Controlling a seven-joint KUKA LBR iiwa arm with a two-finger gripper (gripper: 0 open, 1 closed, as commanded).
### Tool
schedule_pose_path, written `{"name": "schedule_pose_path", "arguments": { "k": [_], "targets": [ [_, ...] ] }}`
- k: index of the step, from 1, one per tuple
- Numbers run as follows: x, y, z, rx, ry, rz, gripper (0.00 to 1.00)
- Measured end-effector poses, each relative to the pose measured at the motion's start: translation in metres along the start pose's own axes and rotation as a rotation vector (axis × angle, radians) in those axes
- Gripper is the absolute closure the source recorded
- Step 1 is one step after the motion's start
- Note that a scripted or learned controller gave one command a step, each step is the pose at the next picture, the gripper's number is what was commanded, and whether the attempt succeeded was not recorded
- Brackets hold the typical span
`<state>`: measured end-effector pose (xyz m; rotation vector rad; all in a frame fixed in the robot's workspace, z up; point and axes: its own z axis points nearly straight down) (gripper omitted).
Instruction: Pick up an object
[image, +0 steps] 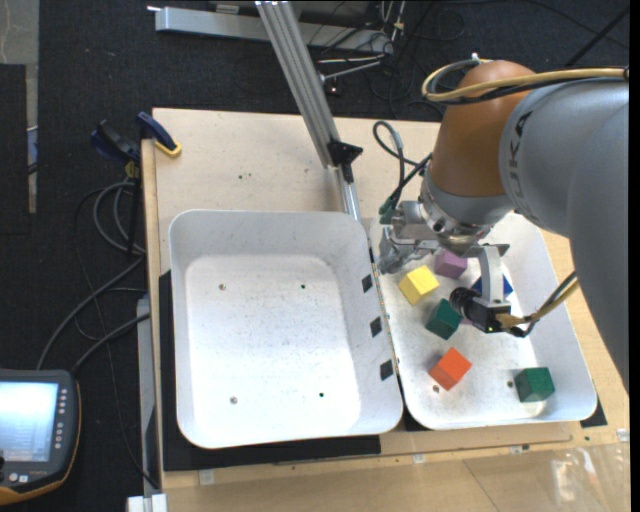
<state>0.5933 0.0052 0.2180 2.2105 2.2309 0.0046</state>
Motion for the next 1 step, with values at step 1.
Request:
{"name": "schedule_pose_path", "arguments": {
  "k": [1],
  "targets": [
    [0.0514,0.0193,0.0048,0.0,0.0,0.0,1.0]
  ]
}}
